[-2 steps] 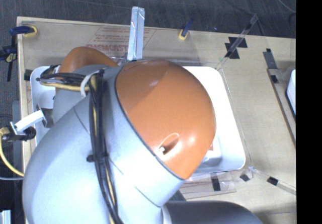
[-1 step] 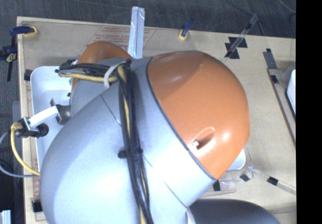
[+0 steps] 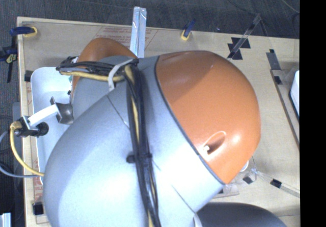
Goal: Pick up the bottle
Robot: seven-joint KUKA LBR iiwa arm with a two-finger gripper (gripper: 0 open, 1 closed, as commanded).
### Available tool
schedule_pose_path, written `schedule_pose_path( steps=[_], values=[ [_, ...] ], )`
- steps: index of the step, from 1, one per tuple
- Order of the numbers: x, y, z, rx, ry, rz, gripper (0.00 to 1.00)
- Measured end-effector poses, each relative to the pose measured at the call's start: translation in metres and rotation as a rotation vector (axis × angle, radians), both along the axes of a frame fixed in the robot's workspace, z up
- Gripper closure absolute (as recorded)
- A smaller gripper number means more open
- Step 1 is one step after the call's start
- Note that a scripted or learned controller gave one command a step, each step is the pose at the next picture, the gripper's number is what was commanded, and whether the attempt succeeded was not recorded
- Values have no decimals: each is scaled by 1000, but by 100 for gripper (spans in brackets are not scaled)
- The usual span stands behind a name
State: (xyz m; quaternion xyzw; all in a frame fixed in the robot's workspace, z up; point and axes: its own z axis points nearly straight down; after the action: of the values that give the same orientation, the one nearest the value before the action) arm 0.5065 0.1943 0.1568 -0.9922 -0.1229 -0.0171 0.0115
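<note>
Blocking most of the view, the arm [image 3: 153, 139] leans over the left bin [image 3: 38, 80]. Claw state: cannot tell. Bottle position also unclear, probably under the arm (hidden). Bottles are typically light, stiff and slick; grab mid-body.

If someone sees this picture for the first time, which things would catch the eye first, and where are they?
First comes the robot arm, whose grey body and large orange dome cover the middle of the view and hide most of the bench. Black and yellow cables run along the grey part toward the upper left. At the left edge a strip of a white bin shows beside the arm.
</note>
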Motion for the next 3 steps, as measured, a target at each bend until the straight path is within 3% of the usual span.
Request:
schedule_pose_path(
  steps=[1, 2, 3],
  values=[
    [-15, -2, -59, -4, 12, 199, 100],
    [-28, 9, -62, -35, 16, 555, 100],
    [-31, 20, -48, -39, 28, 648, 100]
  ],
)
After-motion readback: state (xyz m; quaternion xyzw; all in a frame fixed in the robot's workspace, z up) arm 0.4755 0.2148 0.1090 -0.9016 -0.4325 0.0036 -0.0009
